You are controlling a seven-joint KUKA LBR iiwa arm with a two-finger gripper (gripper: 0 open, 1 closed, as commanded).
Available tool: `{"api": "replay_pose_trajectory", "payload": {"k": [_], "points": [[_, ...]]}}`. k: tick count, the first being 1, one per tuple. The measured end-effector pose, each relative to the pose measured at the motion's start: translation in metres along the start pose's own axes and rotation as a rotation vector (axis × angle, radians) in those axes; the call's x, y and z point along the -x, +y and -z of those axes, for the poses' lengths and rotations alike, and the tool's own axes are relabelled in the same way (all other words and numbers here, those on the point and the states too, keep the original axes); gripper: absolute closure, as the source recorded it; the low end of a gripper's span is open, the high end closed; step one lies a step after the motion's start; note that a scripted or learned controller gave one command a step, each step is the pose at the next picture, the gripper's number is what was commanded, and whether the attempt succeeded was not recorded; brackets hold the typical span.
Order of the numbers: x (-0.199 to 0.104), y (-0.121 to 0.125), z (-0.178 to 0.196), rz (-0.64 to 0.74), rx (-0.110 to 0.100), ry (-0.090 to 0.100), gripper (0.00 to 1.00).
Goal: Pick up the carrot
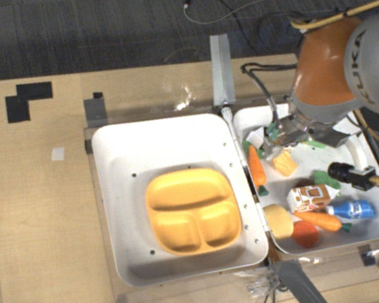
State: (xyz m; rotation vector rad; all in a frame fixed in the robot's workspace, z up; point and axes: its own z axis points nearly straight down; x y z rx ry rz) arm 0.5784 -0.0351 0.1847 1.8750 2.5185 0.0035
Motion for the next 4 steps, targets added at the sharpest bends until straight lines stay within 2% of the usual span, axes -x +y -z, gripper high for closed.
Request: {"api": "replay_pose_trajectory", "payload": {"k": [1, 2, 3, 4], "points": [[-0.019, 0.054, 0.000, -0.229, 0.000, 0.000, 1.00], [0.021, 0.001, -0.001, -0.359, -0.002, 0.000, 1.00], [0.024, -0.038, 0.042, -0.549, 0.000, -0.001, 1.00], [0.024, -0.036, 0.052, -0.541, 0.001, -0.001, 1.00]]}}
